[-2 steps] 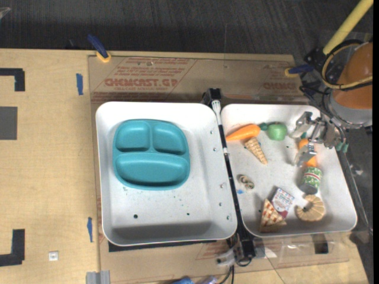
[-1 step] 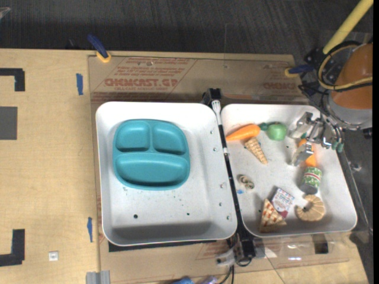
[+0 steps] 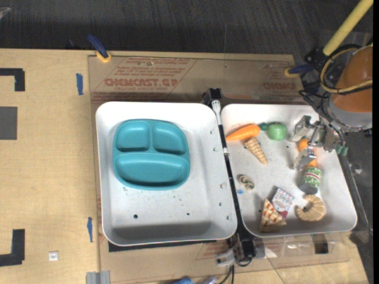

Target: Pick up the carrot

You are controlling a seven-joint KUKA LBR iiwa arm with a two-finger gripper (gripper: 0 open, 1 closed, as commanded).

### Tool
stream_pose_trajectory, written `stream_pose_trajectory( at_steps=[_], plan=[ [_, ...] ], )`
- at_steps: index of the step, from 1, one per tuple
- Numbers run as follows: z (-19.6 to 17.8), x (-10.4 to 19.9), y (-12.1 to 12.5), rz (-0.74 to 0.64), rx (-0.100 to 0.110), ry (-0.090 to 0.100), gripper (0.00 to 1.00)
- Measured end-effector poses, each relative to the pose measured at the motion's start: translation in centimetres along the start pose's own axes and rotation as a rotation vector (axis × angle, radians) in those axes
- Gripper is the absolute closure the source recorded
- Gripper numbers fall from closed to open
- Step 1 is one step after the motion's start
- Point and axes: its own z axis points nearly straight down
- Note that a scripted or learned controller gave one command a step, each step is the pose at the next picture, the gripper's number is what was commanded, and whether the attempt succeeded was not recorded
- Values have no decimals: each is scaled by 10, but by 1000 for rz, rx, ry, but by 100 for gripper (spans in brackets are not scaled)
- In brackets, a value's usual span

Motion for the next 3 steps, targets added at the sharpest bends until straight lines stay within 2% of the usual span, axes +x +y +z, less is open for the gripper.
stream_pose_trajectory(
  at_steps=[1, 2, 3],
  plan=[
    [-16, -5, 1, -1, 1, -16, 100],
    [-15, -4, 1, -1, 1, -14, 0],
    [0, -5, 1, -102, 1, -3, 0]
  ],
)
